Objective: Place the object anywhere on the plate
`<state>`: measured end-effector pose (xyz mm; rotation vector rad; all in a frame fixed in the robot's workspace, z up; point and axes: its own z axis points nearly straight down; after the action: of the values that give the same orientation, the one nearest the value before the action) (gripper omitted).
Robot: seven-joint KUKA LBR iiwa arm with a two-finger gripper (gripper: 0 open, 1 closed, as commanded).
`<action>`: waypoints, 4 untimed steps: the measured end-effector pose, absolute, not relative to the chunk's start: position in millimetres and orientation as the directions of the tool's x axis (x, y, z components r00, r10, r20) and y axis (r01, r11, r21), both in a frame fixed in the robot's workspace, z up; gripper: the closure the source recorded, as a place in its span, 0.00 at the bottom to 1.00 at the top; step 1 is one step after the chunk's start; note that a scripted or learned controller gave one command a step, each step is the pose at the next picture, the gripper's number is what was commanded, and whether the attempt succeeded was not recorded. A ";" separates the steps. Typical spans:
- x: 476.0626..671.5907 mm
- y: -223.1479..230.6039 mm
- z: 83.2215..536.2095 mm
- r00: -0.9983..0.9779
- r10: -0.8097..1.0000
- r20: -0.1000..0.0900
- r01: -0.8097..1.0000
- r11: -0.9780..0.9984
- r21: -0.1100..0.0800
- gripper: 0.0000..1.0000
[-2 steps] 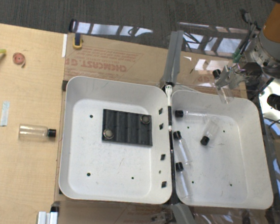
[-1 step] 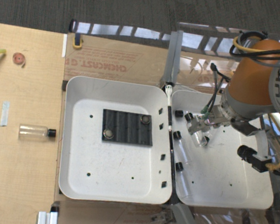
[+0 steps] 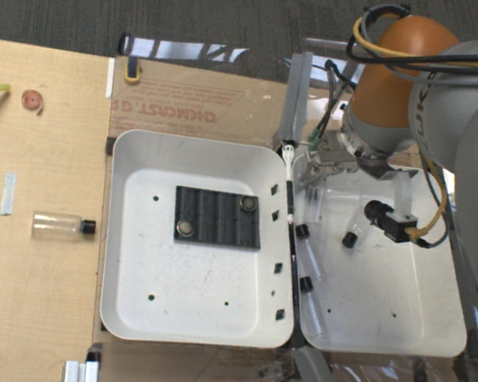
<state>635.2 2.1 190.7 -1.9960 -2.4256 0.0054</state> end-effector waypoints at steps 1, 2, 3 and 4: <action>658.7 -99.9 221.9 0.160 0.987 -0.003 0.987 -0.160 0.000 1.00; 659.1 -174.1 364.1 0.089 0.996 -0.003 0.996 -0.089 -0.001 1.00; 553.1 -125.6 325.7 0.284 0.959 -0.002 0.959 -0.284 -0.004 1.00; 478.0 -95.9 218.5 0.197 0.980 -0.001 0.980 -0.197 -0.005 1.00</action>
<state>478.0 -95.9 218.5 -2.4277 -1.9894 0.0059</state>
